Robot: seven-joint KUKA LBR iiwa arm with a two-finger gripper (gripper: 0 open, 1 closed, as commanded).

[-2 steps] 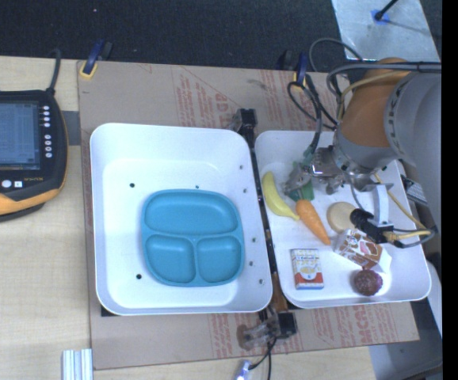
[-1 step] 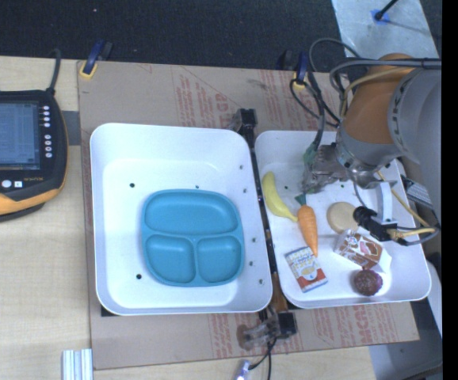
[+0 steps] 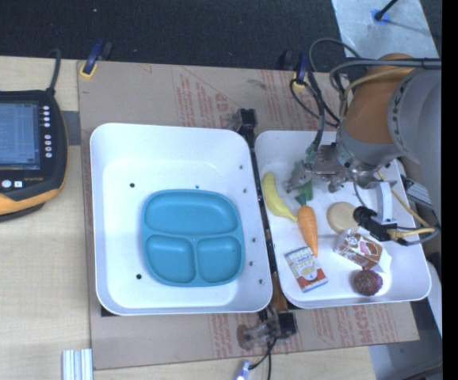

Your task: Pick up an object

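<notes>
Two bins: the left bin [image 3: 110,212] holds a blue tray [image 3: 191,236]; the right bin [image 3: 419,279] holds the toys.
Gripper [image 3: 304,182]: low over the banana [image 3: 276,199], ready to grab; fingers, cannot tell.
Carrot [image 3: 308,228]: just beside the banana.

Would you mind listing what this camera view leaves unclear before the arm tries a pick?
- Tool: too small and cluttered with cables to tell how its fingers stand.
- Right bin: its upper right corner is hidden by the arm.
- Carton and packet: print too small to read.
- Tablet: cut off by the left edge.
</notes>
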